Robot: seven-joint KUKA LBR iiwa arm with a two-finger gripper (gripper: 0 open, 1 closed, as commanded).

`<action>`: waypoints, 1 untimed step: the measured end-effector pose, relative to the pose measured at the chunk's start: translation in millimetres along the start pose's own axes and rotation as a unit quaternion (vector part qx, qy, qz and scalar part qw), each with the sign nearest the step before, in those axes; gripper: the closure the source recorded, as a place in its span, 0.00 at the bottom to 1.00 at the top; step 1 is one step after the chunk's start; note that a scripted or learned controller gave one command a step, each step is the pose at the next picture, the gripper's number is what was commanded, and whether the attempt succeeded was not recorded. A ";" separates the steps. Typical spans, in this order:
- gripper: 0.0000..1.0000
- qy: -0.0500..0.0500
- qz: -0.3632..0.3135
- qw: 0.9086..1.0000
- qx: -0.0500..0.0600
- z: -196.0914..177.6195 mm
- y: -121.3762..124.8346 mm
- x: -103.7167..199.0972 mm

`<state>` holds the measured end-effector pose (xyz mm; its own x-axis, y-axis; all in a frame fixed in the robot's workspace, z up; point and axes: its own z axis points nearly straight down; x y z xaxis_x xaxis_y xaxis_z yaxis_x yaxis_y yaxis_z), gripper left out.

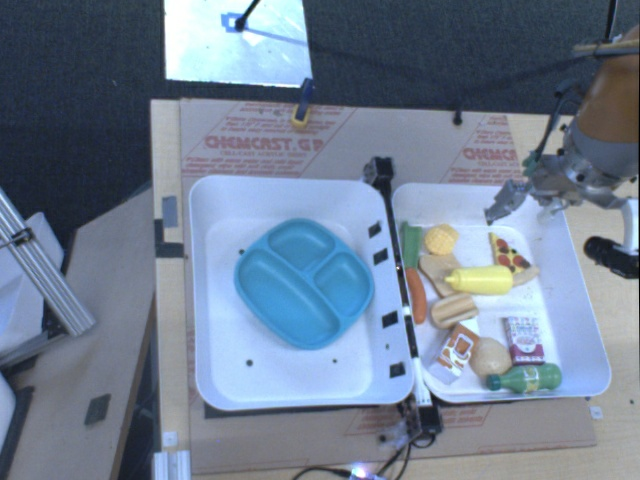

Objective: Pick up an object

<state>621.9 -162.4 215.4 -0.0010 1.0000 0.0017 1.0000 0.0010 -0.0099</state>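
**Mia:** What is on the surface (250,133)?

**Ben:** Two white bins side by side. The left bin (215,268) has a blue plate (303,283) with three parts, lying in its middle. The right bin (575,298) is full of toy food.

**Mia:** What toys?

**Ben:** A yellow banana (480,281) lies in the middle of the right bin. A pizza slice (510,256) sits just beside it, toward the right edge. A small yellow round toy (441,238) is near the far left corner, next to a green pod (411,245) and an orange carrot (417,296) along the left edge. A hot dog (454,310) lies just under the banana.

**Mia:** And at the near edge?

**Ben:** A green bottle (524,377) lies on its side at the near right corner. A potato (489,357) touches it. A little red box (523,339) is just beside them, and a white and orange carton (455,352) is near the near left corner.

**Mia:** Where is the claw?

**Ben:** The claw (503,204) is over the far edge of the right bin, near the pizza slice. The arm (605,118) comes in from the right. I cannot tell if the claw is wide or narrow. I see nothing in it.
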 end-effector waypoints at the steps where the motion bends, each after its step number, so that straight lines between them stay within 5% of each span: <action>1: 0.00 -0.001 -0.001 1.000 -0.006 -6.8 2.6 0.1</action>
<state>624.6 -162.3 222.1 -0.0031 1.0000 -0.0005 1.0000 0.0031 0.0017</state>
